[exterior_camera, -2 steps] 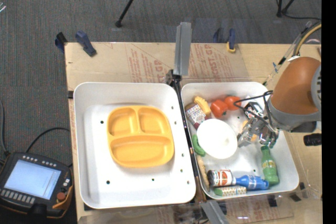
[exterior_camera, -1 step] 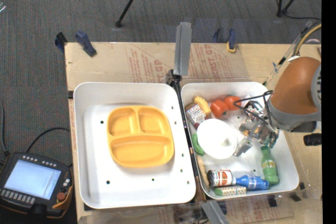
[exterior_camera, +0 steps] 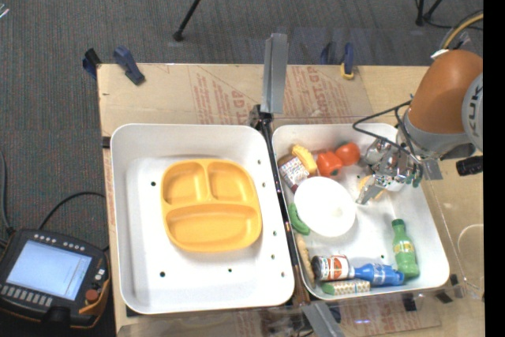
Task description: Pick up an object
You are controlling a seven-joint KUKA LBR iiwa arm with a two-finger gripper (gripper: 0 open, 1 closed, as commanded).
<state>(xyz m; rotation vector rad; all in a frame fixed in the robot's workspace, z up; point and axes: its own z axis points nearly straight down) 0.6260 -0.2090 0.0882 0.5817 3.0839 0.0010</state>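
Just left of the hand (exterior_camera: 377, 184) lies a white plate (exterior_camera: 325, 207), close to its fingertips; whether those fingers are spread or pressed together I cannot tell. Beyond the plate sit a red tomato (exterior_camera: 346, 153) and a jar (exterior_camera: 294, 169); below the hand, a green bottle (exterior_camera: 405, 248). Far left, a yellow tray (exterior_camera: 211, 204).

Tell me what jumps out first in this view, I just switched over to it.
The bright yellow divided tray lying alone in the left bin catches the eye first. Next is the clutter in the right bin: a white bowl in the middle, a green bottle toward the right wall and a blue bottle near the front wall. The gripper hangs just right of the bowl.
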